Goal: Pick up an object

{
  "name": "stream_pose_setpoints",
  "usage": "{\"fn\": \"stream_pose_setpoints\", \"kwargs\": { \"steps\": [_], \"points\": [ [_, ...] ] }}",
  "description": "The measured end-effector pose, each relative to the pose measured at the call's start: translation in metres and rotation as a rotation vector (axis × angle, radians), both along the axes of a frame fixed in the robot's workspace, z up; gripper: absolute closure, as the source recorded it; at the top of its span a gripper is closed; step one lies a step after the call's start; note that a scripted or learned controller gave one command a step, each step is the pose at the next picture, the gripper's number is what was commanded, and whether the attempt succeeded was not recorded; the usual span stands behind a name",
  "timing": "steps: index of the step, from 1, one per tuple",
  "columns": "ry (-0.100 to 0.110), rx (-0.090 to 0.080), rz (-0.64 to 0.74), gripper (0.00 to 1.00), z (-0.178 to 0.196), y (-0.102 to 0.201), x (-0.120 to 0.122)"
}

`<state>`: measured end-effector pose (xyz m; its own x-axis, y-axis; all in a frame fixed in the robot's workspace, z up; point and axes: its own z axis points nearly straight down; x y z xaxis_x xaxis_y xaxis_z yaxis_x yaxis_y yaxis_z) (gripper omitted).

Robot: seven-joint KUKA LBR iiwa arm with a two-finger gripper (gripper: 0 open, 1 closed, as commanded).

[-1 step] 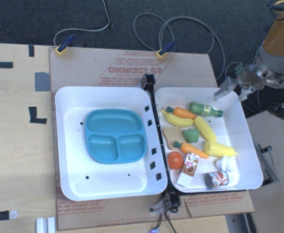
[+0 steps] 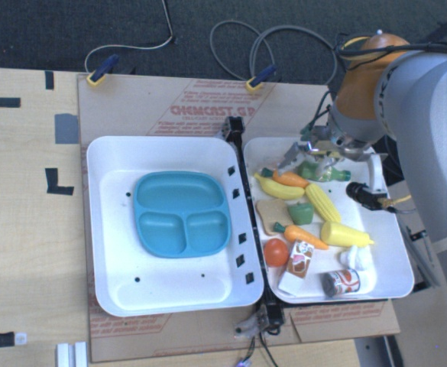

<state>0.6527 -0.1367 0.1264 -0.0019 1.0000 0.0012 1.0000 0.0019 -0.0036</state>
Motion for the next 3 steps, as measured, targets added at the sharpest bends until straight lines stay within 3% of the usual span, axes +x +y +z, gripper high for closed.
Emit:
{"fn": "stream_pose_setpoints", "kwargs": {
  "steps": [1,2,3],
  "points": [
    [-0.006,-0.002,-0.001,0.0,-0.04,0.028,-0.052],
    [-0.007,-0.002,0.0,0.0,-0.041,0.043,0.001],
    [-0.006,-0.003,0.001,1.0,-0.031,0.043,0.001]
  ]
}}
